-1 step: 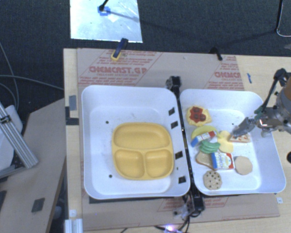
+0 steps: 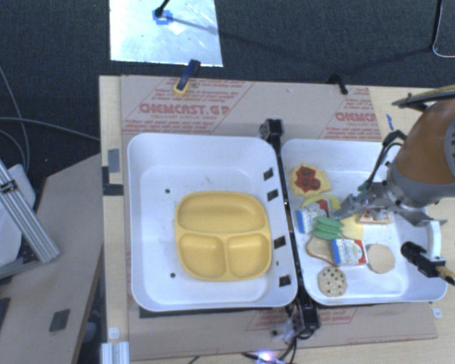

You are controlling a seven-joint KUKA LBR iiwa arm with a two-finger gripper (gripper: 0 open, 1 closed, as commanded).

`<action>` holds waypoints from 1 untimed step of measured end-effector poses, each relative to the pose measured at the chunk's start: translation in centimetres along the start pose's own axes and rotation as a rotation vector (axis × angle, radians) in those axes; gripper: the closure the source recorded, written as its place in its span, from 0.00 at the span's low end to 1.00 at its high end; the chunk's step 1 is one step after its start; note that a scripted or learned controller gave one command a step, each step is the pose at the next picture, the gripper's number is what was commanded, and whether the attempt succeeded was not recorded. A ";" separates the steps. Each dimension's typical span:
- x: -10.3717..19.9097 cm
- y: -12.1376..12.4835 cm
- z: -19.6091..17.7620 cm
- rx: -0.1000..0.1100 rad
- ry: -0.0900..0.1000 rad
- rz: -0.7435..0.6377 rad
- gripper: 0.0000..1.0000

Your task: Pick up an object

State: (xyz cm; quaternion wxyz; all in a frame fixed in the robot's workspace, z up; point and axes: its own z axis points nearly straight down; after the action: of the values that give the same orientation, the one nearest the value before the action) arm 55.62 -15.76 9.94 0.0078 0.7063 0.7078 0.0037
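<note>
So the gripper (image 2: 355,203) is down low in the right bin (image 2: 364,152), right over the pile of toy food, and honestly I cannot tell how it stands or whether it has anything, that spot is too blurry and dark. It sits just beside a yellow wedge piece (image 2: 351,227) and a flat toast-like slice with red on it (image 2: 376,218), maybe touching them. Counting outward: one green leafy piece (image 2: 327,227), two small carton-looking packs with blue and red print (image 2: 307,219) (image 2: 347,251), one yellow slice with red spots (image 2: 309,179), one chocolate chip cookie (image 2: 332,280), one plain round cracker (image 2: 380,258) and one tan piece (image 2: 318,248). All of it is bunched mid-bin. The left bin (image 2: 148,233) has one yellow divided tray (image 2: 223,233) with three compartments.
</note>
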 end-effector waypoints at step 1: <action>-0.2 0.1 -1.1 -0.004 -0.005 0.002 1.00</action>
State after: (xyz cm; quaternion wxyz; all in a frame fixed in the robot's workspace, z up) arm 55.73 -15.98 11.05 0.0109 0.7069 0.7073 0.0035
